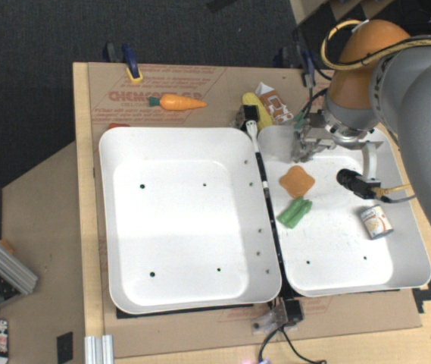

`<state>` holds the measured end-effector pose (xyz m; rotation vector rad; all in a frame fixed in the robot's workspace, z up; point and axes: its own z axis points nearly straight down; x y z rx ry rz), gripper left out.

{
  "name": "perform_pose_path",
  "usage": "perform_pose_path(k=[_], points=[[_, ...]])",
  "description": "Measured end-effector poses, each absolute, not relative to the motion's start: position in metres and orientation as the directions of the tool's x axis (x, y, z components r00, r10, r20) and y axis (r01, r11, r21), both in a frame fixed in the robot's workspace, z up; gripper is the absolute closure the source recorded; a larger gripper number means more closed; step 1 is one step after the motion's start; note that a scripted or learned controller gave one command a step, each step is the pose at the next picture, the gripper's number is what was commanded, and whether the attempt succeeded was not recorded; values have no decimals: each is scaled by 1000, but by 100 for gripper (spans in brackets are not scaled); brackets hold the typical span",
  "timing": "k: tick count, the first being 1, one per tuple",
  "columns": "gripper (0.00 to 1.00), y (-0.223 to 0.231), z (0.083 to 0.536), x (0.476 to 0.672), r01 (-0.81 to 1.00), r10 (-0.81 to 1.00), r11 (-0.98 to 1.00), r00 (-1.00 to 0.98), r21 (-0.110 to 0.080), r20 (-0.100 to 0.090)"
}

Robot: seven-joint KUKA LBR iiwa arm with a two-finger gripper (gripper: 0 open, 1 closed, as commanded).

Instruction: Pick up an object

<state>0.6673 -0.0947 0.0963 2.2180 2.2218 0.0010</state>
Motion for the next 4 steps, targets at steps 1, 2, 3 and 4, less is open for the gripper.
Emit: perform_pose_path(k=[1,2,3,4], points=[[0,-95,95,667,1000,1000,2,-2,1,-1],[0,-93,84,666,1000,1000,1,-1,-3,0],[100,-93,96,667,1000,1000,1,-1,2,-1],[0,-93,95,667,1000,1000,1,-1,0,-1]])
